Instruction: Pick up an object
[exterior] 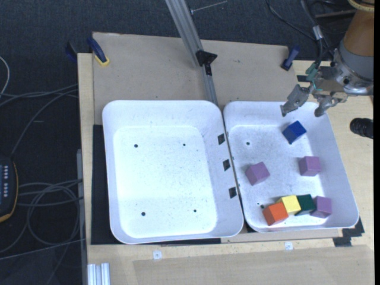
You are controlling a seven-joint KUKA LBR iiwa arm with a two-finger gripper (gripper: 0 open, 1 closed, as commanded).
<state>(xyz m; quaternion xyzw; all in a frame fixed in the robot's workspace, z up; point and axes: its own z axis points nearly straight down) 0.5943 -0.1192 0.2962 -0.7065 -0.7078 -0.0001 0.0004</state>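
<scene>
As the grey arm reached in from the right of the counter, its gripper hung over the far edge of the right-hand bin, fingers spread wide and holding nothing. A blue cube sat just below and slightly to the left of the fingertips as seen from the overhead camera, nearer to them than anything else in the bin, and it looked the likeliest candidate for a pick. It was turned so that its corners, rather than a flat face, pointed toward the bin walls, which I judged could call for a twist of the wrist before any descent. Two purple cubes lay farther down the bin, one toward the divider side and one toward the outer wall. Along the near rim a row of blocks sat packed together: orange, yellow, green and another purple cube, touching or nearly so. The left-hand bin stood beside it, the two separated by small black clips. No object had yet been lifted, by the look of things.
</scene>
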